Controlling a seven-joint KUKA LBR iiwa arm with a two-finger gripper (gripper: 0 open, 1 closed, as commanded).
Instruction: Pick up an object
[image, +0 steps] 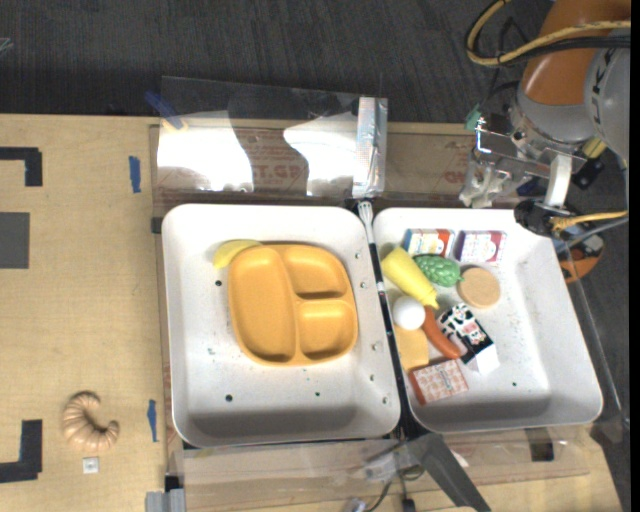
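**Hovering gripper above the right bin's far edge**

Hanging beyond the far rim of the right bin (575, 330), the gripper (486, 188) sits at the end of the grey arm (560, 95), with the orange band showing above the wrist. Its pale fingers (474, 186) point down toward the brown board behind the bin, and nothing lies between them; how wide they stand cannot be told from this angle.

Objects to pick lie crowded in the left half of the right bin, well apart from the gripper. Along the far side sit two small boxes (428, 241), side by side. Just in front of them lie a yellow banana-like piece (409, 276), a green lumpy item (437, 269) and a tan round disc (481, 288). Nearer still are a white ball (408, 315), an orange carrot shape (440, 334), a black-and-white item (463, 328), a yellow block (412, 348) and a pink packet (439, 381).

Resting in the left bin (195, 300) is an orange divided tray (292, 302), with a yellow piece (232, 251) peeking out at its far left corner.

Out on the wooden bench (75, 300), a croissant (90, 420) lies near the front left.
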